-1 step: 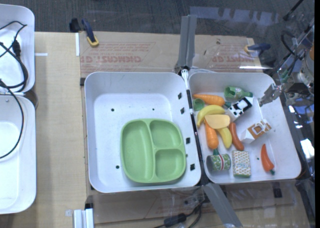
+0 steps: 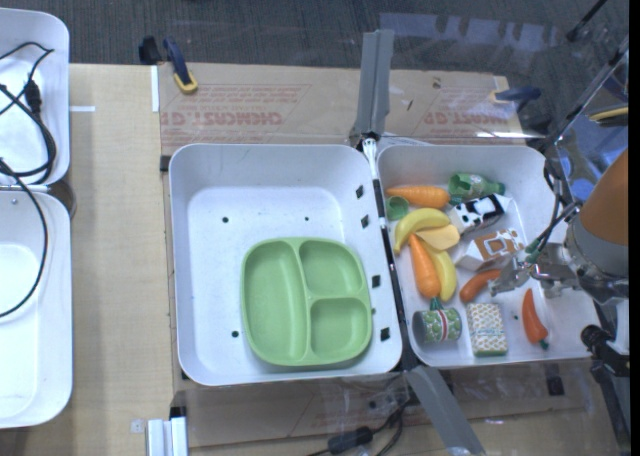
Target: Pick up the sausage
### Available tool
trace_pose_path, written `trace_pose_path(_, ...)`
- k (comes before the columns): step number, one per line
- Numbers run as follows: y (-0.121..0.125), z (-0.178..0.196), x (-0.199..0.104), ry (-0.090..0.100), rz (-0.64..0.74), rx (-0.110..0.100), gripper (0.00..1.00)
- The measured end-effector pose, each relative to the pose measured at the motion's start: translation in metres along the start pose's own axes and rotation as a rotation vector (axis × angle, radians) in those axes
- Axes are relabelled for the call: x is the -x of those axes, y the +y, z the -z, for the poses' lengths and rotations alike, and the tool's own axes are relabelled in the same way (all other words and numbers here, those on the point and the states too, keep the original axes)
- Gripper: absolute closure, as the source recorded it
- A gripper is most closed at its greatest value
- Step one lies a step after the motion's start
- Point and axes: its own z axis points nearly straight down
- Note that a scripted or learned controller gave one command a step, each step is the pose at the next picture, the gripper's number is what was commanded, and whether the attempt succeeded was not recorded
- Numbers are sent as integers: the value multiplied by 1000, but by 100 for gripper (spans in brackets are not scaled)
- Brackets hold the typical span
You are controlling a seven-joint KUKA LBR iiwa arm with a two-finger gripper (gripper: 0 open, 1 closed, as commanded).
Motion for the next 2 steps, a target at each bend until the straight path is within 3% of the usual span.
trace_pose_path(1,119,-10,-6,10,-48,3,0)
trace_pose_path(2,118,-5,-3,4,-45,-4,100)
